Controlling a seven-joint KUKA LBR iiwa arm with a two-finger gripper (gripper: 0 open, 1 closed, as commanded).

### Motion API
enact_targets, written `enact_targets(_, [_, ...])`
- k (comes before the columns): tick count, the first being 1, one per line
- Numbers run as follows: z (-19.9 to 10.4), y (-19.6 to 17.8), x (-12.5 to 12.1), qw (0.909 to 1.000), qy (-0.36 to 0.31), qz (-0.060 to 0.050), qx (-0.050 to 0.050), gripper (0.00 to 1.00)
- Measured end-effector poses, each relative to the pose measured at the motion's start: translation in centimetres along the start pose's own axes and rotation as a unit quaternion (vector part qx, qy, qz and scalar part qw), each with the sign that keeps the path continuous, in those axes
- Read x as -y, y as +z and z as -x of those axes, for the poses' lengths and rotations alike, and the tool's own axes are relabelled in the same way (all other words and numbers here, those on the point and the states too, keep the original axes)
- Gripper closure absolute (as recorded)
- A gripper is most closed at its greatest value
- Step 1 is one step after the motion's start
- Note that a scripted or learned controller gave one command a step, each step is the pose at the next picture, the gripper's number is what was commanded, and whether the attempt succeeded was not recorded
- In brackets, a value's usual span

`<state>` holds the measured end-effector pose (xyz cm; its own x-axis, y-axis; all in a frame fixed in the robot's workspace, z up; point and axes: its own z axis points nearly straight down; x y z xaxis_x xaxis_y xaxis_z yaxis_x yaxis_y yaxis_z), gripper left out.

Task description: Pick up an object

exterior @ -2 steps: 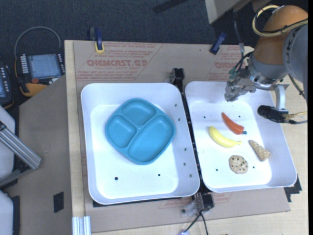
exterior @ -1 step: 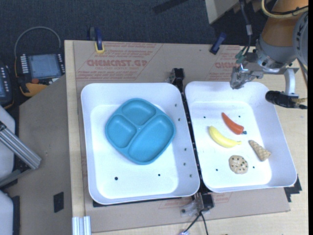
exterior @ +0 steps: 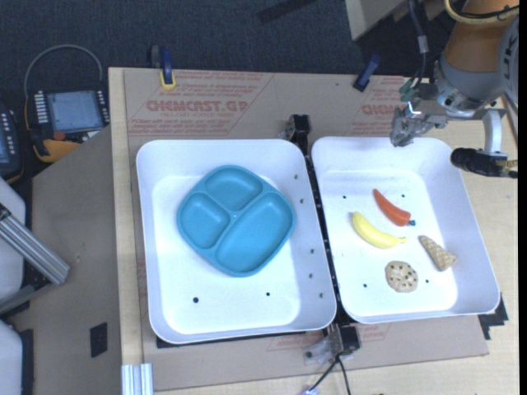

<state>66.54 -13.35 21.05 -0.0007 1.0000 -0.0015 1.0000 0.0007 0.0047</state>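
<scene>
Overhead, the grey arm [exterior: 482, 39] with its orange band reaches in at the bench's far right corner, its tool [exterior: 403, 134] hanging over the far rim of the right bin [exterior: 469, 212]; whether it is clenched or released cannot be told. "CHEMCAST" is printed on the board [exterior: 198, 104]. Well apart from the tool lie a red pepper [exterior: 390, 207], banana [exterior: 375, 231], cookie [exterior: 401, 276] and wedge [exterior: 437, 253]. A blue divided plate [exterior: 235, 220] sits in the left bin [exterior: 165, 245].

Plate [exterior: 236, 219] left bin [exterior: 156, 245]; food [exterior: 379, 231] right.
</scene>
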Motion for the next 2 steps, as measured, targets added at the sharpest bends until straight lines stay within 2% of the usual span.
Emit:
enact_targets(1, [-4.8,-0.7,0.1,1.0,-0.002,-0.002,-0.002,1.0])
enact_targets(2, [-10.9,-1.1,0.6,1.0,-0.003,-0.003,-0.002,1.0])
